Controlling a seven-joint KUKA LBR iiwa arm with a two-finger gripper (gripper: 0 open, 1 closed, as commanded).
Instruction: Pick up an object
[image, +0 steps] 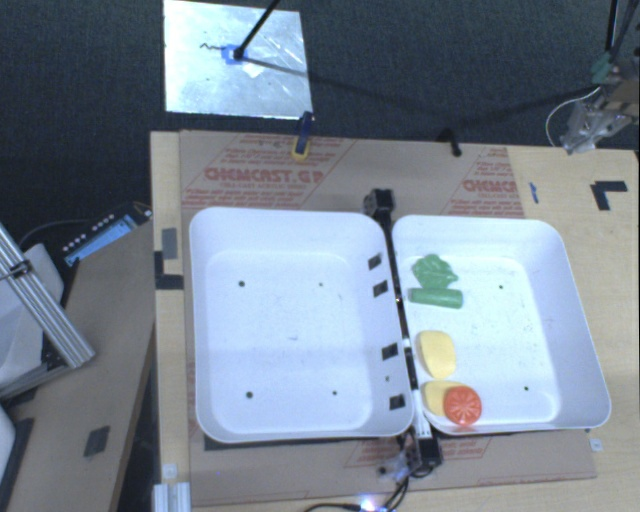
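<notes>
Cardboard lines the bench. Along the right bin's (560, 250) left wall lie a green piece (435, 280), a yellow piece (437, 352) and a red disc (462, 404). The gripper (592, 118) hangs beyond that bin's far-right corner, diagonally opposite them; I cannot tell its grip state.

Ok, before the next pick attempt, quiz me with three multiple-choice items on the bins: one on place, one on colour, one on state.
1. Which bin holds the objects?
A. the left bin
B. the right bin
C. both bins

2. What colour is the round piece nearest the right bin's front edge?
A. blue
B. black
C. orange-red

3. How does the orange-red piece sit relative to the lower yellow piece?
A. touching or overlapping it
B. far apart in the opposite corner
C. in the other bin

Answers: 1 B, all pieces lie in the right bin. 2 C, the orange-red piece. 3 A, it abuts the lower yellow piece.
</notes>
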